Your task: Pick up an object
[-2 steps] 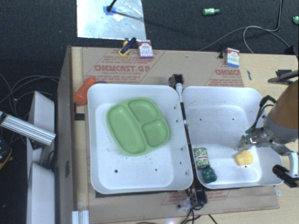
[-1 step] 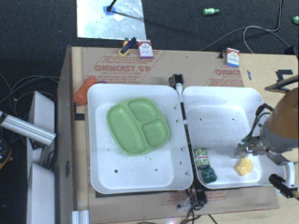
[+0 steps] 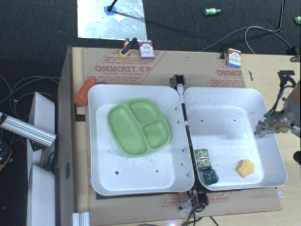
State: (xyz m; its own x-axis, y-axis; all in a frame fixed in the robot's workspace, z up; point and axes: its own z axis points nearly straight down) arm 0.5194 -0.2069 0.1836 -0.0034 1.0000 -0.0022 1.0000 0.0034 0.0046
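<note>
1. Bins sit side by side on the bench, and we read them from the far side toward our gripper point(image 3: 264, 128), which hangs at the right bin's point(image 3: 221, 105) outer edge.
2. Farthest from the gripper, in the left bin point(image 3: 106, 171), lies a green divided plate point(image 3: 138, 126); it is well apart from us, across the divider.
3. Closer in, at the right bin's near corner by the divider, a small can point(image 3: 202, 158) touches a dark green object point(image 3: 209, 176).
4. Nearest the gripper, below and a little inward of it, lies a yellow corn-like toy point(image 3: 246, 168), apart from the can.
5. Whether the gripper is wide or narrow we cannot tell; nothing shows between it and any object.
6. We judge the step to be the approach, with no grasp made yet.
7. Next, we would need to shift inward over the yellow toy, descend, and close around it.
</note>
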